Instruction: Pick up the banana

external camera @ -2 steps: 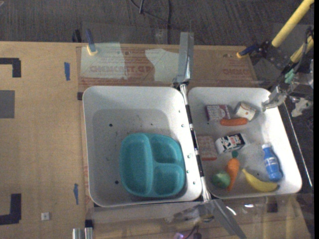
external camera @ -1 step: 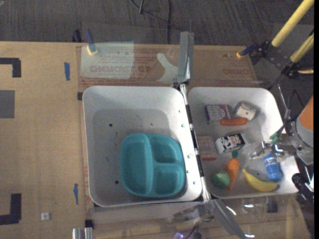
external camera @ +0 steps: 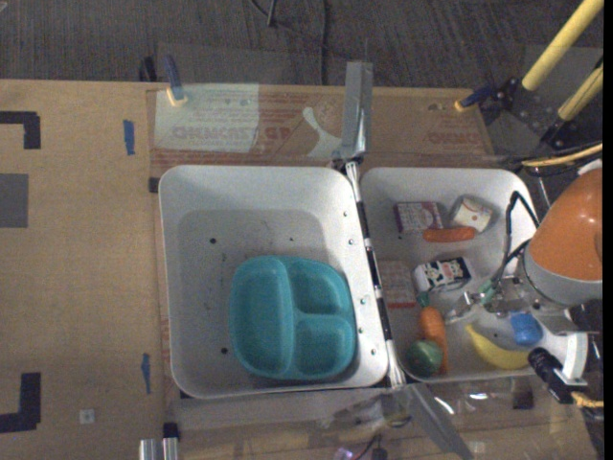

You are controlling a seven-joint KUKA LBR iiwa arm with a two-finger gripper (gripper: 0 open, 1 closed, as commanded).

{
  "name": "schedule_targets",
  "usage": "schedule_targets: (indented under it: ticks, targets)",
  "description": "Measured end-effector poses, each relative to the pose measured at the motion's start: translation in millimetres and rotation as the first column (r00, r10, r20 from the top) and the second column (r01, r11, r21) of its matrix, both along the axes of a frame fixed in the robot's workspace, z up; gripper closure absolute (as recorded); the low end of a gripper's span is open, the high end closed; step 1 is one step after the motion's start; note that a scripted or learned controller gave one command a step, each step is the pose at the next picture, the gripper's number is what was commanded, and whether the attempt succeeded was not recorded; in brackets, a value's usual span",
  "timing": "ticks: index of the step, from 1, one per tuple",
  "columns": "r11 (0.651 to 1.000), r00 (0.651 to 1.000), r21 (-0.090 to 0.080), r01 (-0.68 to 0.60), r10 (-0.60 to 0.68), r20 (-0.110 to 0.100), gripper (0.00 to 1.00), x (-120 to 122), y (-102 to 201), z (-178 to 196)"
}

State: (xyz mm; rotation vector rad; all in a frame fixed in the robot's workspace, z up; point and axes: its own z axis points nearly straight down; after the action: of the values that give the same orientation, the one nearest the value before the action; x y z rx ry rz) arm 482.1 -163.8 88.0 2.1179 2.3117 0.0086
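The yellow banana (external camera: pixel 496 349) lies in the right bin (external camera: pixel 383 199), near its front right corner. A blue object (external camera: pixel 525 329) rests against the banana's right end. My gripper (external camera: pixel 479 303) reaches in from the right, below the orange wrist band. It hovers just above and slightly left of the banana, between the banana and a small milk carton (external camera: pixel 442 274). Nothing shows held in it.
An orange carrot (external camera: pixel 433 324) and a green ball (external camera: pixel 425 356) lie left of the banana. Farther back are an orange sausage (external camera: pixel 448 235), a small box (external camera: pixel 418 217) and a white cup (external camera: pixel 471 212). The left bin (external camera: pixel 182 257) holds a teal divided plate (external camera: pixel 292 316).
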Motion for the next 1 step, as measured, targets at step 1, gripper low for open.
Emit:
schedule_targets:
  ticks: [1]
  targets:
    - [1.000, 1.000, -0.005, 0.005, -0.005, 0.005, 1.00, 0.7, -3.4, 10.8]
